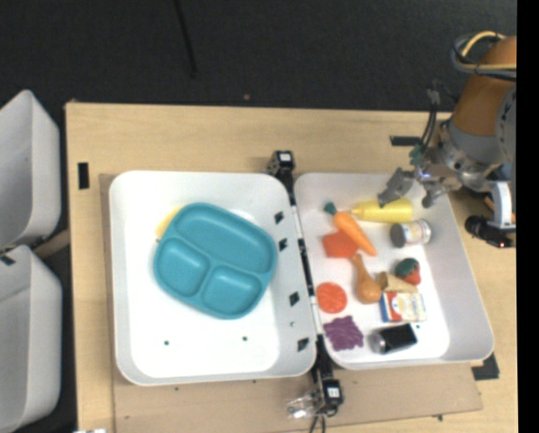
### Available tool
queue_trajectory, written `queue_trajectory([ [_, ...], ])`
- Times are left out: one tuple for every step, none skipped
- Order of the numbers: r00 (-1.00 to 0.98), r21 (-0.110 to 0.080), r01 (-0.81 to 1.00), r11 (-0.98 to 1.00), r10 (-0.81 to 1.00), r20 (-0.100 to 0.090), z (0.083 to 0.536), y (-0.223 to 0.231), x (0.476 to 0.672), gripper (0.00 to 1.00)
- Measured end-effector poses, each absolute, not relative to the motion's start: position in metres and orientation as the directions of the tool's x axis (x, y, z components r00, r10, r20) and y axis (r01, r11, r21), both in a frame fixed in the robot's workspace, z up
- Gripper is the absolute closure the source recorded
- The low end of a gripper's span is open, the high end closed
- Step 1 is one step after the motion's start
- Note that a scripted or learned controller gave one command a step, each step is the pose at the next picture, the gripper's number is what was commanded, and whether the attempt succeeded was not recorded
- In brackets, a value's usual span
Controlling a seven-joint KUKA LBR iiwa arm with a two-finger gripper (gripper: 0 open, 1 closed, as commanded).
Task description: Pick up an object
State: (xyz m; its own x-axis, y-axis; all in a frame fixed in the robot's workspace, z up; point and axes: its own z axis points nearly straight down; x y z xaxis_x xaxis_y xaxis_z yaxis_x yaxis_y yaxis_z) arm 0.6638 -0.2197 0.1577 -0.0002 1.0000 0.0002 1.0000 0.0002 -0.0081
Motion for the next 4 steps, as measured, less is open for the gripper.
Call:
queue_trajectory([
  [-0.004, -0.023, 1.0, 0.004, 1.0, 0.003, 0.103, -0.221, 0.66, 0.0],
  [-0.007, -0.038, 0.999, 0.007, 1.0, 0.003, 0.108, -0.223, 0.657, 1.0],
  [0.003, 0.0, 1.0, -0.003, 1.0, -0.002, 0.154, -0.221, 0.65, 1.0],
  [0.002, 0.003, 1.0, -0.002, 1.0, -0.002, 0.203, -0.225, 0.642, 1.0],
])
